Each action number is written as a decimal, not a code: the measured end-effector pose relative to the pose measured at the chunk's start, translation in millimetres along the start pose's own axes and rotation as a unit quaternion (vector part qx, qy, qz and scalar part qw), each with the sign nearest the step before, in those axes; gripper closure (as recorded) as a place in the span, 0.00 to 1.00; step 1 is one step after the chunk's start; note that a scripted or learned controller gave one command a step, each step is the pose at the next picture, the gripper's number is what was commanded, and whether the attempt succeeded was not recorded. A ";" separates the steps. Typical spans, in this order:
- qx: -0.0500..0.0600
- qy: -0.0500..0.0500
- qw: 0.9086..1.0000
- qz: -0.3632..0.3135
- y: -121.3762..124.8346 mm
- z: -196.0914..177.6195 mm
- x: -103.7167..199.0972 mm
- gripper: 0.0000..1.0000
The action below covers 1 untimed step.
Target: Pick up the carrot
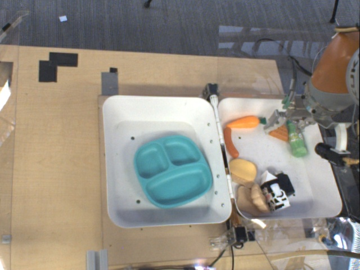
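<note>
Tangled cables (239, 235) and clear plastic sit at the near edge of the wooden worktop (56, 167), just below the two shallow white bins. At the near end of the right bin (320, 207), a black-and-white block (277, 191) carries a printed pattern too small to read; no other writing can be made out. Touching it on the left is a lumpy tan piece (251, 198) like a bread roll, and just above that lies a smooth, rounded yellow item (243, 170). A thin orange-red strip (230, 143) runs along the bin's left wall.

The carrot (243, 122), smooth, orange and tapered with a small green stub at its right end, lies on its side in the far left part of the right bin. To its right are an orange wedge (278, 133) and a pale green bottle-shaped item (296, 141).

The left bin (112, 151) holds a teal plastic tray (172, 170) with three compartments and rounded corners.

The gripper (292, 116) hangs over the far right part of the right bin, above the green item and well apart from the carrot. Whether its fingers are spread or pressed together cannot be told. The arm's orange band (332, 61) shows at the right edge. Black tape patches (56, 65) mark the worktop's far left.
</note>
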State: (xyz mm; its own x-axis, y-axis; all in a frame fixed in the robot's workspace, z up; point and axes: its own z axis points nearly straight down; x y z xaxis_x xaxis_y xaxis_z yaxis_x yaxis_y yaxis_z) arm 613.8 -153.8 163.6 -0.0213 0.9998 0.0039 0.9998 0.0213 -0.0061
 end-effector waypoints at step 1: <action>-0.003 -0.005 0.998 0.061 37.2 71.5 14.4 0.00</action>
State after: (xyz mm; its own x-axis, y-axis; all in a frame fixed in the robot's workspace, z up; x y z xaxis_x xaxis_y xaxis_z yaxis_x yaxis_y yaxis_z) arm 650.2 -138.4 91.9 0.1005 0.9949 -0.0065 0.9949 -0.1005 -0.0001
